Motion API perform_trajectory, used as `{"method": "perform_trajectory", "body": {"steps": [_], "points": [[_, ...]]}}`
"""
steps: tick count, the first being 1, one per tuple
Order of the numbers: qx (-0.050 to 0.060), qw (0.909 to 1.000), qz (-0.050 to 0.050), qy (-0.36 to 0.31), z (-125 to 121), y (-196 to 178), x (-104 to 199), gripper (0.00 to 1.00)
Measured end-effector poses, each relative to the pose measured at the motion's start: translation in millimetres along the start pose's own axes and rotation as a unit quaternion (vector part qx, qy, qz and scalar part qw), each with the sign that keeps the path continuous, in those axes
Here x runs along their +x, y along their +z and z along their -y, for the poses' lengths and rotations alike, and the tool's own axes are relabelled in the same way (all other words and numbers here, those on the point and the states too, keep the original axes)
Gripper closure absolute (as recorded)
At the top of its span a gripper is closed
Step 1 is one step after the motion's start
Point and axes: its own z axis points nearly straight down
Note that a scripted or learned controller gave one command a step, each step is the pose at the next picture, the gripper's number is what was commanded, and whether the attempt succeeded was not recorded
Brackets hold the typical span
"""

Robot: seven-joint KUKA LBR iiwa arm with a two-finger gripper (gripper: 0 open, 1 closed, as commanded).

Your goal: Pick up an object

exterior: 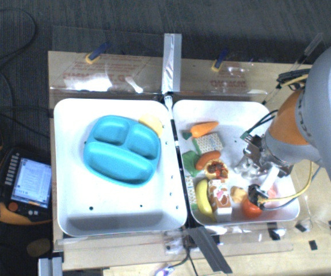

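Note:
My gripper hangs low over the right part of the right bin, with the grey arm and its orange band reaching in from the right. Toy food lies in this bin. A carrot sits at the back, with a checkered block and a reddish sausage below it. A pizza-like piece, a banana and a cake slice lie toward the front. A red tomato rests just in front of the gripper. I see nothing between its fingers.
The left bin holds a blue compartment plate and a yellow piece at its back right. A raised divider separates the bins. A yellow cable loops near the wrist. A handheld pendant lies off the bench at left.

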Motion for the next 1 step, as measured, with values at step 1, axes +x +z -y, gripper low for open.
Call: {"method": "perform_trajectory", "body": {"steps": [1], "points": [[0.009, 0.9692, 0.006, 0.246, -66.4, -156.6, -4.7, 1.0]]}}
